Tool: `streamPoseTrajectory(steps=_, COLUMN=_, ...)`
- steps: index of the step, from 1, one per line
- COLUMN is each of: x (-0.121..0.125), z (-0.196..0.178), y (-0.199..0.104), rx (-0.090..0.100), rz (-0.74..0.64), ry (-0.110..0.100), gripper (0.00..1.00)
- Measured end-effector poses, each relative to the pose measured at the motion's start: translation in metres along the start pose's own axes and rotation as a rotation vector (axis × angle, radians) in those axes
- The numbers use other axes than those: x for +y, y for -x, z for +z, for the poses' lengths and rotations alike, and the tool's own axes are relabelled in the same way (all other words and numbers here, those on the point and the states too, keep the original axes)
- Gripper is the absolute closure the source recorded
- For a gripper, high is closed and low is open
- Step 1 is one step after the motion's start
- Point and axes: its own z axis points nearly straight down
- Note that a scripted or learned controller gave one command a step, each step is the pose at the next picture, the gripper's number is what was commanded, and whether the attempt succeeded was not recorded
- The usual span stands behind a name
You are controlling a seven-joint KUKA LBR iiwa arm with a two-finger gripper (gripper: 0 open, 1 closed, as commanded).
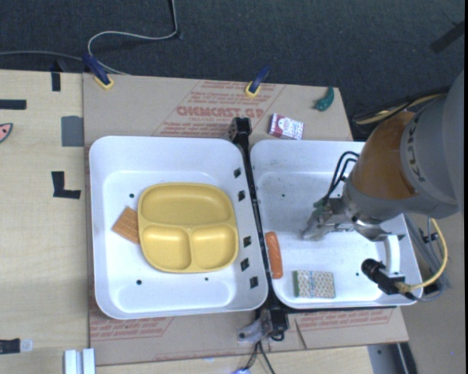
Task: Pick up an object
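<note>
Camera view puts my pincer [316, 228] low in the right bin [296, 166], its grip unreadable to me, with the orange carrot [274, 255] just to its left, lying lengthwise along the bin's left wall, nearer than the speckled sponge [313, 284].

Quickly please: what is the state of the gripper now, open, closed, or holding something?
Gripper: low over the floor of the right bin; open or closed cannot be told, and nothing is seen held in it.
</note>
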Motion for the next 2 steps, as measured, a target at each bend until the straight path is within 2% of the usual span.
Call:
streamPoseTrajectory(steps=1, x=-0.0001, z=0.0001, y=-0.0001, rx=0.000, rz=0.000, ry=0.000, gripper=0.00)
streamPoseTrajectory(steps=2, x=0.0001, z=-0.0092, y=-0.0006, rx=0.001, rz=-0.001, ry=-0.001, gripper=1.00)
